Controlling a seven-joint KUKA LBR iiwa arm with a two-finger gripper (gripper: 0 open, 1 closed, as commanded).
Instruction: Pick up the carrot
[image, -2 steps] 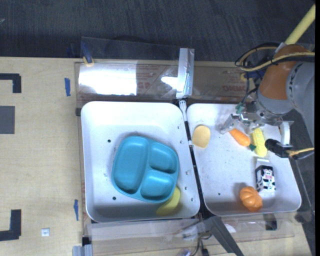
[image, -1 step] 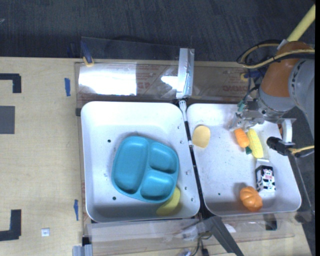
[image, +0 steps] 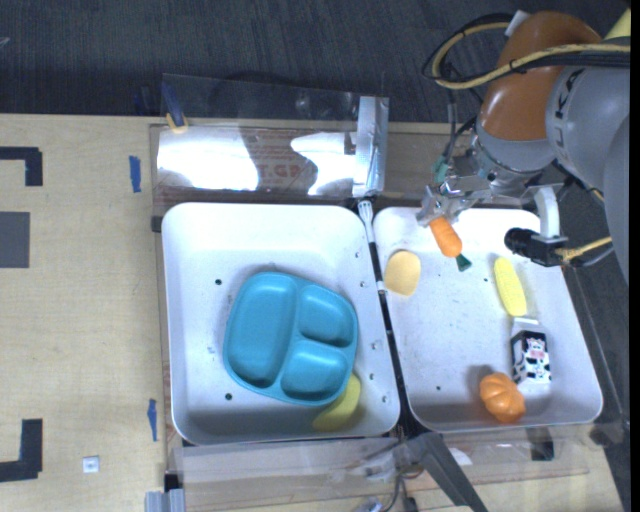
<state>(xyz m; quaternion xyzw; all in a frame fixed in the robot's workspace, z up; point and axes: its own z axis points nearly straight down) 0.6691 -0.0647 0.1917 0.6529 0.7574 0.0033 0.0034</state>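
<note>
Reaching in from the right, the grey arm (image: 560, 100) places its gripper (image: 447, 210) over the far left part of the right bin (image: 570, 400). The fingers close on the upper end of the carrot (image: 447, 239), which hangs tilted with its green tip toward the near right. Just left of the carrot lies a pale yellow rounded piece (image: 402, 272). To the right lies a yellow corn cob (image: 510, 286), with a small cow-patterned carton (image: 531, 358) and an orange fruit (image: 501, 396) nearer. The left bin (image: 190, 250) holds a blue divided plate (image: 290, 338), with a yellow object (image: 342, 404) partly under its near right edge.
</note>
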